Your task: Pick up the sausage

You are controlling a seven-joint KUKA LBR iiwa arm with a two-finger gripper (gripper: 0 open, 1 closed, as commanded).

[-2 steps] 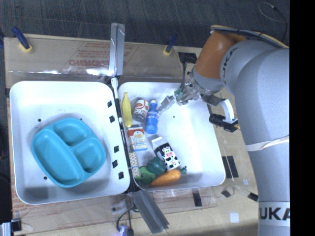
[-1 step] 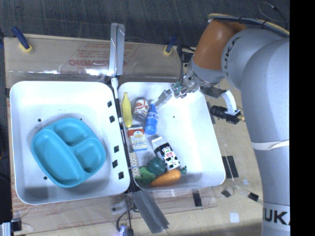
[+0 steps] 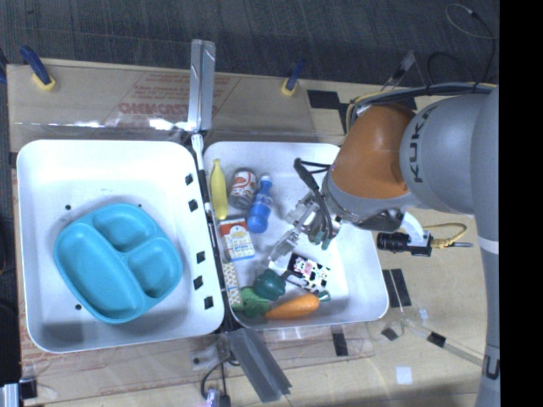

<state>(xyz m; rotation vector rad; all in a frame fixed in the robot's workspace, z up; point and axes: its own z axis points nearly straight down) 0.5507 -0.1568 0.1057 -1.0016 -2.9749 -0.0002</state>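
The bench (image 3: 102, 100) carries two white bins. My gripper (image 3: 307, 225) hangs over the right bin (image 3: 363, 271), and I cannot tell whether it is released or clenched. The sausage is probably the orange piece (image 3: 293, 306) at the near wall. It touches its neighbours, so I risk grabbing the wrong thing.

Grey arm (image 3: 454, 151), orange band (image 3: 377, 151), dark lettering, metallic gripper (image 3: 310, 223)

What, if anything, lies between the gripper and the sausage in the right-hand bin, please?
The blue bottle lies between them: the gripper hangs over the middle of the right bin, the reddish sausage just beyond the bottle, beside a yellow bottle. Approaching from above would probably clear it.
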